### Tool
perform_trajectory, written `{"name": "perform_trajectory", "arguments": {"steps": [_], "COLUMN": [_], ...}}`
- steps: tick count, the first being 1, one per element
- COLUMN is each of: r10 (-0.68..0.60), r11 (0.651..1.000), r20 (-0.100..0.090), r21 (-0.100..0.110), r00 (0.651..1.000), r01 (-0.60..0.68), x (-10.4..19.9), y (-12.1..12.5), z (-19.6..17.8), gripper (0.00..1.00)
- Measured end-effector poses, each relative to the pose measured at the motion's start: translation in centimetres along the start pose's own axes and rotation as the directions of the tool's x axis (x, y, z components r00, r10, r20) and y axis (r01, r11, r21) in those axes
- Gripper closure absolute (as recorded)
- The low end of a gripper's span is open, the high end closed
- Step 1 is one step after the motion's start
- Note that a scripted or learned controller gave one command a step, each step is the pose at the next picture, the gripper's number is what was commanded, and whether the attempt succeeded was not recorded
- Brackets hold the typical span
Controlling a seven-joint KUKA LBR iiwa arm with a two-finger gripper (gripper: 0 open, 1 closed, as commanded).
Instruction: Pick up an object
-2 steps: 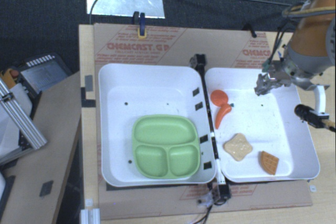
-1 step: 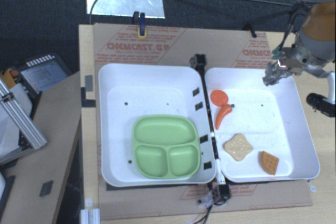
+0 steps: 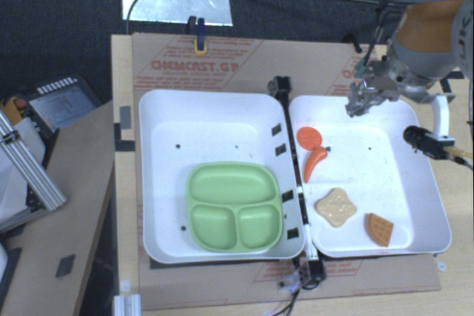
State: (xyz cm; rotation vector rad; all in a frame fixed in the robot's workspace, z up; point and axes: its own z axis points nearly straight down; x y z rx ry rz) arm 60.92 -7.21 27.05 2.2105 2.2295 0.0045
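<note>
We are hovering our gripper (image 3: 361, 104), its state unreadable, over the right bin's (image 3: 422, 181) far edge, approaching the carrot (image 3: 315, 161).

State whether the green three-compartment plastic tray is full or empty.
Empty. The green three-compartment plastic tray in the left white bin shows bare green floors in all three sections.

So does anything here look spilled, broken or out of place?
Nothing stands out. The green divided plate lies flat in the left bin. The orange round piece, carrot, beige biscuit and waffle piece lie loose but whole in the right bin, below the gripper.
</note>
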Motion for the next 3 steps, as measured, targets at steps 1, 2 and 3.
{"name": "perform_trajectory", "arguments": {"steps": [1,2,3], "r10": [-0.002,0.000,-0.001], "r11": [1.000,1.000,1.000], "r20": [-0.001,-0.001,-0.001], "r21": [0.002,0.003,0.004], "r00": [1.000,1.000,1.000], "r01": [0.002,0.000,0.001], "x": [6.4,12.0,17.9], "y": [0.0,0.4,-0.2], "z": [0.8,2.5,3.5], "gripper": [1.00,1.00,1.00]}}
